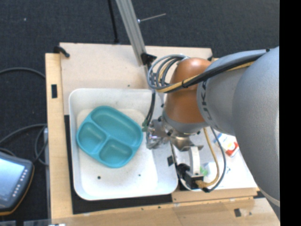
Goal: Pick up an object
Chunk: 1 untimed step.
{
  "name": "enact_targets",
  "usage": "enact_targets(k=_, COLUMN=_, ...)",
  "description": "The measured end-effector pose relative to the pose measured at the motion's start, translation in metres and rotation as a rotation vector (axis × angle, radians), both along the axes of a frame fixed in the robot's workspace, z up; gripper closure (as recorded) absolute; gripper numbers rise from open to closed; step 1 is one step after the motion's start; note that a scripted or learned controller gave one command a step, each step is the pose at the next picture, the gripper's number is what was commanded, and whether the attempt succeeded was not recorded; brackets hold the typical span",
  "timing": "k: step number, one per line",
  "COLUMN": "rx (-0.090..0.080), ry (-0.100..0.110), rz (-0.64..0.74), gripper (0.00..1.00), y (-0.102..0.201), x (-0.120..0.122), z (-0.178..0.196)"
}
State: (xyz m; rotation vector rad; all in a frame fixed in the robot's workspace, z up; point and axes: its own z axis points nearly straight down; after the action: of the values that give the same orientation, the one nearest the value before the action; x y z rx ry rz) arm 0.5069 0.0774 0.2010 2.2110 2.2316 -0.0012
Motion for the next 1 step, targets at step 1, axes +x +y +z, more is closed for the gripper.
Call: enact_targets(k=1, rx=-0.001, ry=-0.002, rz=-0.013, gripper=1.00, y=-0.0454, x=0.0146, z=0.0135)
